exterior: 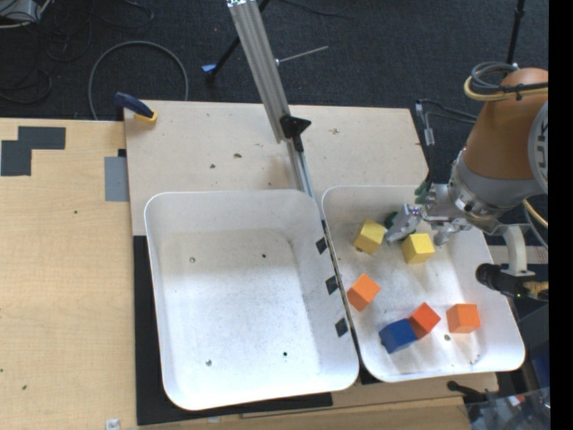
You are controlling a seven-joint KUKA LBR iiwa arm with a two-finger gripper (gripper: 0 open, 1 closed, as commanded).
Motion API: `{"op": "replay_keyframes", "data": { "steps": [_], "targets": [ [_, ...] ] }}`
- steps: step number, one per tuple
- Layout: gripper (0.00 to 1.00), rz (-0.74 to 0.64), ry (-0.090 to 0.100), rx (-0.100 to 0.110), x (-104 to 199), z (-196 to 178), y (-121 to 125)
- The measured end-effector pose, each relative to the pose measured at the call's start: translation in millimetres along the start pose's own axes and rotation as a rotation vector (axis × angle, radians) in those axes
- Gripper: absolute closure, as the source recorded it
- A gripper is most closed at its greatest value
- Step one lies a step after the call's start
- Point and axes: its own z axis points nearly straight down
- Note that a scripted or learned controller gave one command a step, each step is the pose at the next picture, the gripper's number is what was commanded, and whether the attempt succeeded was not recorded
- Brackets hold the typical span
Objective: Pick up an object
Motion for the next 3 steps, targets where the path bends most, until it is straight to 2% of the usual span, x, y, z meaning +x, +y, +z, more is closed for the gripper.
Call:
{"op": "replay_keyframes", "data": {
  "steps": [1,2,3],
  "targets": [
    [0.00,-0.003,-0.002,-0.006,-11.9,81.9,53.2],
    [0.00,0.001,-0.007,-0.019,-7.3,81.6,55.2],
    [0.00,0.000,-0.012,-0.040,-2.7,92.6,67.9]
  ]
}}
